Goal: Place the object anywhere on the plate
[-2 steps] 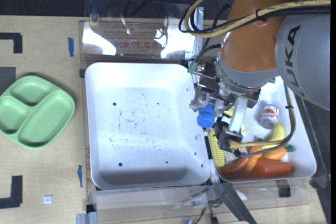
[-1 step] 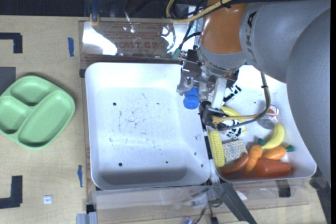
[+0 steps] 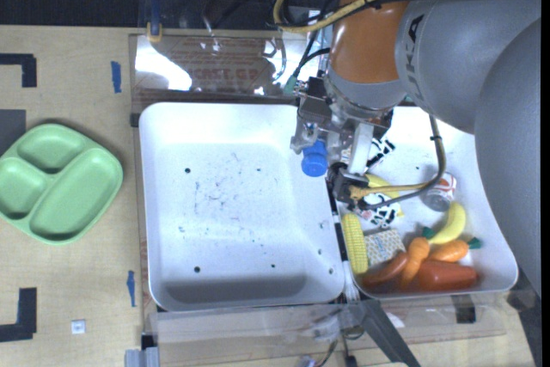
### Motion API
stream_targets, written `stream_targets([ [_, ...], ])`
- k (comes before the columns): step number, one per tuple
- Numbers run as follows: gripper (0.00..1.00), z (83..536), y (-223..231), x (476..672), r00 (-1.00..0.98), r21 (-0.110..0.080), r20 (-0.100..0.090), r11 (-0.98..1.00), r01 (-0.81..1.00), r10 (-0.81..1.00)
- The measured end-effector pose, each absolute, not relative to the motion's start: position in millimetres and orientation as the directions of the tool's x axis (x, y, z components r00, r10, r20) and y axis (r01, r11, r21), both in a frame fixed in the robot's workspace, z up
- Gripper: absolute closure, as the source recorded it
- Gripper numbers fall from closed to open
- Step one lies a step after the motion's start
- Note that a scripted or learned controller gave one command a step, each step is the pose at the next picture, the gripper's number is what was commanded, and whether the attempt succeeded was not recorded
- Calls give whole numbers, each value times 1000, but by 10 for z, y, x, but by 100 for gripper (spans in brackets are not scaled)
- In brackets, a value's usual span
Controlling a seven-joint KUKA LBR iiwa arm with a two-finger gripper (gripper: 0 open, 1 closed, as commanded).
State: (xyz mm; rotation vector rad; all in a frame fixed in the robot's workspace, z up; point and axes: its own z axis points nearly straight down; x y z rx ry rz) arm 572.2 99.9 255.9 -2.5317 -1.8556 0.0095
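A small blue cylinder (image 3: 314,162) hangs between the fingers of my gripper (image 3: 320,152), which is shut on it. It is above the right edge of the left white bin (image 3: 172,185), near the divider between the two bins. The green three-compartment plate (image 3: 58,182) lies on the wooden bench at the far left, well apart from the gripper. The grey arm with its orange band (image 3: 378,21) comes in from the upper right and hides the back of the right bin.
The right bin (image 3: 498,262) holds several toy foods: a corn cob (image 3: 353,241), a banana (image 3: 450,223), a carrot (image 3: 416,258) and a red sausage (image 3: 443,275). A clear plastic sheet (image 3: 215,64) lies behind the left bin. Cables loop above the wrist.
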Motion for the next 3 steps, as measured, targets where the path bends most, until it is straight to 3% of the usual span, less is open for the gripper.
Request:
stream_targets([
  [1,100,1811,1454,5485,363,-6,-2,-363,932,932],
  [2,100,1897,1639,5262,338,-7,-3,-338,941,941],
  [3,0,1898,1636,5263,338,-7,-3,-338,941,941],
])
